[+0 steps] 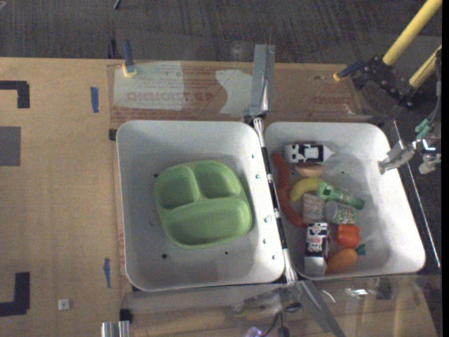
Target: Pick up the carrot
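The carrot (346, 235), seemingly the orange piece in the right bin (403, 209), is crowded by a milk carton (316, 239), so the wrong item could be grabbed; the gripper's (421, 149) opening cannot be told.

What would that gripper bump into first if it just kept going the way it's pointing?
Probably the right bin, on its bare white floor near the right rim. The gripper seems to point down there, though depth is unclear.

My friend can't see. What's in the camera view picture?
Two white bins sit side by side: the left bin holds a green plate, and the right bin holds toy food, including an orange carrot near its front edge.
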Controlling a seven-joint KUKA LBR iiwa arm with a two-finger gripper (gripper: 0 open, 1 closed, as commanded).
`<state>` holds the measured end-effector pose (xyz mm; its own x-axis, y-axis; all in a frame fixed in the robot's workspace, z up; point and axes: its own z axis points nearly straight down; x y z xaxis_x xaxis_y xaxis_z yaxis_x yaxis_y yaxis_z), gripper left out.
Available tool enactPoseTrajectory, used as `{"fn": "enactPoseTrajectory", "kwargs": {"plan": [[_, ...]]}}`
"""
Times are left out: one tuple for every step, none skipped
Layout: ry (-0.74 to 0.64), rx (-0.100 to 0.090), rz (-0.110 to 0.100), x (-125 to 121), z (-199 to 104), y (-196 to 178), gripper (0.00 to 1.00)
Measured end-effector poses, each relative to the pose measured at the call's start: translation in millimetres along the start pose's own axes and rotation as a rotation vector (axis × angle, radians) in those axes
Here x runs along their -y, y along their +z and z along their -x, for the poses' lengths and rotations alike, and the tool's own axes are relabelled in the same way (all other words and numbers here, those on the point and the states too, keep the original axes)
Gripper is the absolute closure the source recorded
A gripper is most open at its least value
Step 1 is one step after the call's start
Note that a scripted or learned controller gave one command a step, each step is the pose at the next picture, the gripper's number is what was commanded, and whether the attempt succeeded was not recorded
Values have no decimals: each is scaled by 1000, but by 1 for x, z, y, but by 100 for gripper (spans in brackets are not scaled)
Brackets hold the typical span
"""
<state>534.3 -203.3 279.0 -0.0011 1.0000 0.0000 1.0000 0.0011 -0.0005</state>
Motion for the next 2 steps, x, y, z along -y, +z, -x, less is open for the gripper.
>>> {"fn": "enactPoseTrajectory", "kwargs": {"plan": [[-77, 0, 0, 40, 19, 82, 0], [52, 2, 3, 4, -1, 51, 0]]}}
